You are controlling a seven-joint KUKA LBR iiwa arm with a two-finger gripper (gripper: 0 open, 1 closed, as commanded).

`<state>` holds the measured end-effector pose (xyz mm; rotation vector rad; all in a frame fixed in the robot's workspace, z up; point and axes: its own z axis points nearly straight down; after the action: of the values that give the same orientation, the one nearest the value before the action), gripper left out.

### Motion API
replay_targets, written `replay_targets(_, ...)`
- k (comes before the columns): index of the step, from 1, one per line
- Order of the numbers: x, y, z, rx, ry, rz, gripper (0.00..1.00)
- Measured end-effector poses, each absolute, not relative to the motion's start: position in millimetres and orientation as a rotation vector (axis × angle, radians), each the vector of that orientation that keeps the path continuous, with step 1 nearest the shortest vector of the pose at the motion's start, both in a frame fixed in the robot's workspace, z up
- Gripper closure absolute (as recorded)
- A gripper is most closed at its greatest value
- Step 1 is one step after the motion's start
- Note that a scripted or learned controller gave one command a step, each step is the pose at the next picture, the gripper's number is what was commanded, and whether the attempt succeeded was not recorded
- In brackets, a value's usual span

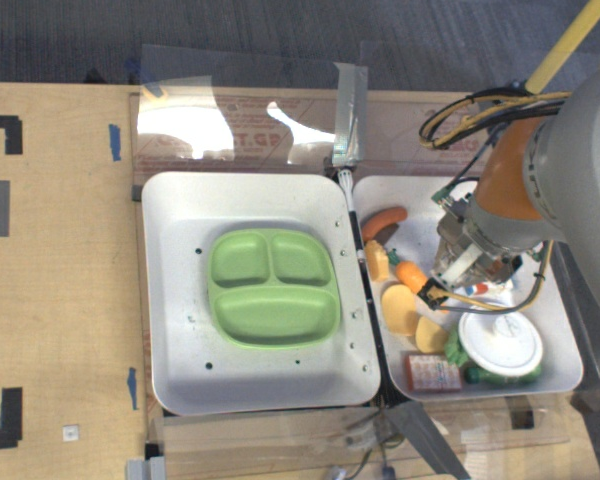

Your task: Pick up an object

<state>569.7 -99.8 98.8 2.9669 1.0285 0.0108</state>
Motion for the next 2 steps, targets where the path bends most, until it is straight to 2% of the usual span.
replay_targets(1, 525.3, -50.6, 186.0, 3.06, 0.719, 0.005, 1.0)
replay_targets(2, 486.2, -129.4, 107.6, 2.928, 1.143, 0.006, 1.0)
